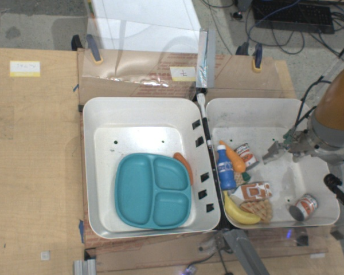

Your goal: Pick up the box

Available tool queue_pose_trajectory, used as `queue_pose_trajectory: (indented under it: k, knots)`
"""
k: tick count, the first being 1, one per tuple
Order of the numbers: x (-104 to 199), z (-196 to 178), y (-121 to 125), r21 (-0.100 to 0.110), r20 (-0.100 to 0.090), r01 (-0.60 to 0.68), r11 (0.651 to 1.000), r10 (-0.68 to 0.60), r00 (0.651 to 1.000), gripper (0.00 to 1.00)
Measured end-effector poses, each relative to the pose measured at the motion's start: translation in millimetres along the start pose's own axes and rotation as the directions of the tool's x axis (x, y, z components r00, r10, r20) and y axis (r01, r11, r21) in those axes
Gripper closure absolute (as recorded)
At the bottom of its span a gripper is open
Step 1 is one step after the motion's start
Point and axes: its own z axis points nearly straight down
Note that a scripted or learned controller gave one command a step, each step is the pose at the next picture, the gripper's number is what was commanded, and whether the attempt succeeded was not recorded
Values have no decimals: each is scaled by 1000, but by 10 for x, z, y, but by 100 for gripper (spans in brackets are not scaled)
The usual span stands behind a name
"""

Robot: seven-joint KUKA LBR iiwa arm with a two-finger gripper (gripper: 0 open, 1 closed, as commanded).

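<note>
The gripper (273, 151) hangs spread and unladen above the right bin (321, 109), and the box (255, 191) lies below and left of it against the banana (239, 212), so it should descend squarely.

We see open white floor in the right bin (258, 110) across its upper half and middle. Along its left wall crowd a blue bottle (225, 168), a carrot (236, 160), a box (256, 191), a banana (239, 212); a can (304, 206) lies near the lower right corner.
</note>
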Motion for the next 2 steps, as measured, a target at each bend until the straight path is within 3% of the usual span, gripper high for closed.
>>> queue_pose_trajectory:
  k: [1,2]
  knots:
    - [593,249,94,-3,2,297,955,-297,955,0]
    - [349,246,629,-4,2,9,1000,-9,1000,0]
